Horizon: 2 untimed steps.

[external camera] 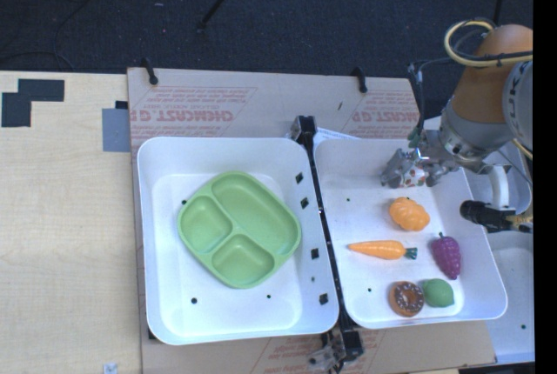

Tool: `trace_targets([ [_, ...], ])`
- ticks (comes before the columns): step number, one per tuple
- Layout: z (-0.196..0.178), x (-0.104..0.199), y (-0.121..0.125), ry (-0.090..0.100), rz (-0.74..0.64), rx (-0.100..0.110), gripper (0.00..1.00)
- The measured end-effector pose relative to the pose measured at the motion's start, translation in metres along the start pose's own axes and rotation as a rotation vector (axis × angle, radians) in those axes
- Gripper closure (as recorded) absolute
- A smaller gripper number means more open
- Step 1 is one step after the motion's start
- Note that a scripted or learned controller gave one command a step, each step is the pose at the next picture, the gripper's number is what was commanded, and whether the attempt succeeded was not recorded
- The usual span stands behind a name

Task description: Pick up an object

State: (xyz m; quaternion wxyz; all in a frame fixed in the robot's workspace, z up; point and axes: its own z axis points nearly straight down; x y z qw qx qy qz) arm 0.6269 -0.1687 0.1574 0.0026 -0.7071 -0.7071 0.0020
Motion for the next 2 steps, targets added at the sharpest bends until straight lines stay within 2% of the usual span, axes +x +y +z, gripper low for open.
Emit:
trace_targets([
  [2,0.072,0.000,0.001,0.000,0.000,-0.001,0.00],
])
